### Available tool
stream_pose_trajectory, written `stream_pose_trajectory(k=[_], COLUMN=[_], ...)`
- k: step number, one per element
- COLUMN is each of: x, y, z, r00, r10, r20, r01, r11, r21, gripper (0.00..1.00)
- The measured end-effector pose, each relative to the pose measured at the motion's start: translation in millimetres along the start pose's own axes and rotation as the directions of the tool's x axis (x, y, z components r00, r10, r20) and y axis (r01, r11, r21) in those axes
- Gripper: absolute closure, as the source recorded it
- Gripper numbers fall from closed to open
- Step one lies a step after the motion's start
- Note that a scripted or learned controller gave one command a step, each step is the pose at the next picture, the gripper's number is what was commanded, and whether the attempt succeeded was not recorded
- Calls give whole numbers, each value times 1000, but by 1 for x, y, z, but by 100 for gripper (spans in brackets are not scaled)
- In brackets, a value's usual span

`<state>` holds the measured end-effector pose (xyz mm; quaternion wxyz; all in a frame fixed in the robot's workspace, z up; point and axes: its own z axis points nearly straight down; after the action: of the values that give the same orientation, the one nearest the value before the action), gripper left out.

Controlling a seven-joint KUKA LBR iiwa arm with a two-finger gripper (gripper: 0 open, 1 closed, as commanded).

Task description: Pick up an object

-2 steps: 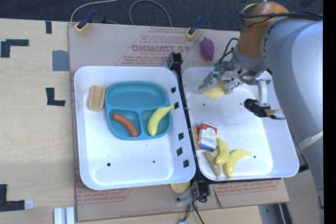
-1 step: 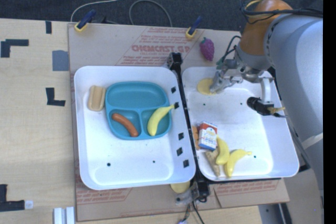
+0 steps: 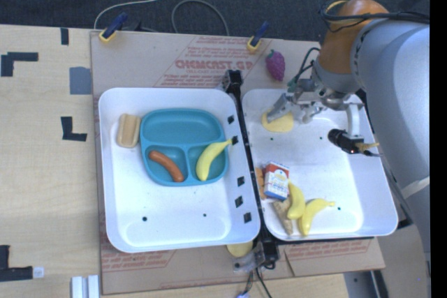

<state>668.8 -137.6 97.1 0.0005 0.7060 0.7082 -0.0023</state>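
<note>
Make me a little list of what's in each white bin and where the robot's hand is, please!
left bin: shallow white plastic bin holding a blue divided plastic plate and a tan bread-like piece beside it
on plate: reddish toy sausage, yellow toy banana
right bin: pale yellow flat piece, small red-and-white box, two yellow toy bananas
outside bins: purple toy grapes
hand: low over the pale yellow flat piece
</note>
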Motion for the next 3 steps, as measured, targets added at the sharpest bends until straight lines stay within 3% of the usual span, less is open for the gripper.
stream_pose_trajectory(k=[1, 2, 3], x=[38, 33, 30], y=[0, 0, 0], z=[12, 11, -1], r00=[1000, 1000, 1000], r10=[-1, 2, 2], r20=[-1, -3, 0], r01=[1, -2, -2], r11=[1000, 1000, 1000], r21=[-4, -5, -2], gripper=[0, 0, 100])
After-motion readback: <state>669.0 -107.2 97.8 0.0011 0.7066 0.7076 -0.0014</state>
